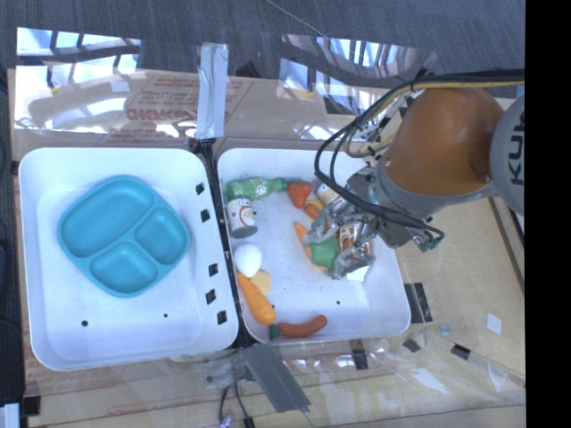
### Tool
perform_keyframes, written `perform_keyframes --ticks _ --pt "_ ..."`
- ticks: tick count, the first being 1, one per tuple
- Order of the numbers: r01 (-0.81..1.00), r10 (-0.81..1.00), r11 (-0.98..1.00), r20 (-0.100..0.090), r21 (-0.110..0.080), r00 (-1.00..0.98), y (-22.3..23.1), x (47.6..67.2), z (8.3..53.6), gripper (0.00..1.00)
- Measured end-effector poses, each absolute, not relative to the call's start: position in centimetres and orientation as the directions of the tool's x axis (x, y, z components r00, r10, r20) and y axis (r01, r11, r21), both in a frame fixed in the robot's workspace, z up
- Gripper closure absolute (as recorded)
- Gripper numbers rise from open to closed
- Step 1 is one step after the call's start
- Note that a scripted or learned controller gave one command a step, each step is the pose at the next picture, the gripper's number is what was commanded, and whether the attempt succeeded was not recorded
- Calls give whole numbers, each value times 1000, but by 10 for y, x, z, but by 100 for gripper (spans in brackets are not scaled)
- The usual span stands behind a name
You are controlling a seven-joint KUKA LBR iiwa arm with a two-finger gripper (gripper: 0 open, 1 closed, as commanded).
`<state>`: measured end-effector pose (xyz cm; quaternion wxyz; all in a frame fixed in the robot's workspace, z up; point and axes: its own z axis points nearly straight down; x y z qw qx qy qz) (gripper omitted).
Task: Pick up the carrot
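The gripper, fingers apparently spread and empty, hovered in the right bin, needing a shift toward the carrot

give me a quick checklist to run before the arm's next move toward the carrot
1. Carrot located: ok. The carrot lies near the front left corner of the right bin.
2. Hand over the carrot: not ok. The hand sits toward the right side of that bin, among other items, away from the carrot.
3. Carrot in the hand: not ok. It lies on the bin floor, apart from the hand.
4. Room around the carrot: not ok. A white egg and a pale piece crowd its far end, and a sausage lies close to its near end.
5. Finger opening: cannot tell.
6. Blue tray: ok, in the left bin, out of the way.
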<state>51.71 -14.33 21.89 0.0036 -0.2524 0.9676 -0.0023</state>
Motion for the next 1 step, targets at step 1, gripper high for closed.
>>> perform_keyframes --ticks 1 --pt "-334 -334 943 -5 -1 -943 -51 513 273 100"
